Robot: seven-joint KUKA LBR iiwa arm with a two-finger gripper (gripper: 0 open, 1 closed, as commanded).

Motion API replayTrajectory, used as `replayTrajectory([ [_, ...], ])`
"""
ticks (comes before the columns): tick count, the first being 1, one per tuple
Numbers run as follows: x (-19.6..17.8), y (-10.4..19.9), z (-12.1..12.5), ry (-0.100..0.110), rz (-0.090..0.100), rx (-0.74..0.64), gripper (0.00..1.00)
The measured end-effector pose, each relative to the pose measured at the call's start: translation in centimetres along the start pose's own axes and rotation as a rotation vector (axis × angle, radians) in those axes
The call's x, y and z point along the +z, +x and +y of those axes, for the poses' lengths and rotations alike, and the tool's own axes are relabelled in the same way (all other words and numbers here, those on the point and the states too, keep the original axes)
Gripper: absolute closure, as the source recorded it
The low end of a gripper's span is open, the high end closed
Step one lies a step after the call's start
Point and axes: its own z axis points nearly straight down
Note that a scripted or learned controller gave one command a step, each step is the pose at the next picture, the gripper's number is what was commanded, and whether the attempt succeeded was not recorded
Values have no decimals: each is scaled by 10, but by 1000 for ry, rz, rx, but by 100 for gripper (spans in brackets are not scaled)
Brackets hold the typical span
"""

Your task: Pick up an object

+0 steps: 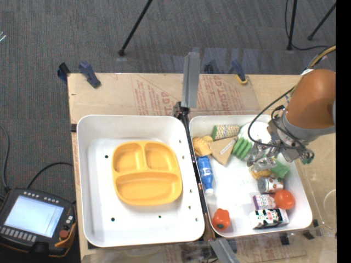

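Left bin [88, 147]: a yellow divided plate [147, 172] is lying at its middle. Right bin [241, 226]: a blue bottle [205, 173], orange pepper [221, 218], tomato [284, 199], small can [270, 184], milk carton [269, 218], corn cob [226, 131], cardboard wedge [221, 150] and green item [241, 148] are lying scattered. The pincer [263, 160] is hovering low over the bin's right side, just above the can; grip state cannot be told.

High slanted view over both bins [88, 147]
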Motion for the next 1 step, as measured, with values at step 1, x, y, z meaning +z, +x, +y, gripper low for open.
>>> replayTrajectory([
  [1, -2, -2, 0, 2, -6, 0, 0],
])
